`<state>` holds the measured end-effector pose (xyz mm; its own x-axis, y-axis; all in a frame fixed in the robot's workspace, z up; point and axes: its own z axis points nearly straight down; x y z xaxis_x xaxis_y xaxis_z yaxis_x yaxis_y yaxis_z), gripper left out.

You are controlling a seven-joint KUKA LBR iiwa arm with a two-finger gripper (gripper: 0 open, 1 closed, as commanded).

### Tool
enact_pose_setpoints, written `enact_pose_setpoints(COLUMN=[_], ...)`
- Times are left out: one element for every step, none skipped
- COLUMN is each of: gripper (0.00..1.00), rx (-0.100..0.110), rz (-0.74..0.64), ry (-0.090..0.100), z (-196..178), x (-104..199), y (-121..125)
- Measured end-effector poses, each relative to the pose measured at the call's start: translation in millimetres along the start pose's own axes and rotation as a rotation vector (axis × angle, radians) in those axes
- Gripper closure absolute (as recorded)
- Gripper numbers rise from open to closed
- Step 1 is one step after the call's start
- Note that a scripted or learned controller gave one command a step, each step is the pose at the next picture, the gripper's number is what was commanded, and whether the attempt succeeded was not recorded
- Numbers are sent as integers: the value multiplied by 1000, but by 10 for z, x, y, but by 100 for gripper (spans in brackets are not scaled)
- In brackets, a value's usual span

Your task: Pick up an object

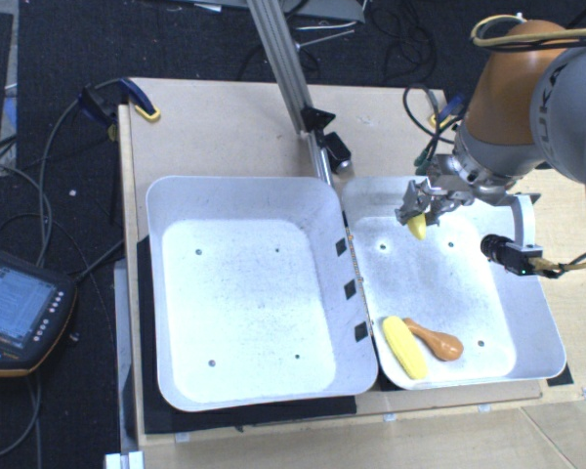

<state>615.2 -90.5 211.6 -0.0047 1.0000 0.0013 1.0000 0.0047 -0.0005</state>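
One small yellow object (pixel 417 227) sat between the fingers of the end effector (pixel 416 219) above the right bin (pixel 527 306), well apart from the yellow block (pixel 404 347).

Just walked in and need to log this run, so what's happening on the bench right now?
The grey arm reaches in from the right, and its end effector hangs over the far part of the right bin, with a small yellow object at its tip. Whether that object is truly gripped is hard to tell. A yellow banana-like piece and an orange-brown piece lie touching near that bin's front edge. The left bin sits beside it.
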Motion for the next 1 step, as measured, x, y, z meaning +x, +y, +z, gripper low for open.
enact_pose_setpoints(gripper=[100], rx=[0], rz=[0], ry=[0], z=[33], x=[513], y=[148])
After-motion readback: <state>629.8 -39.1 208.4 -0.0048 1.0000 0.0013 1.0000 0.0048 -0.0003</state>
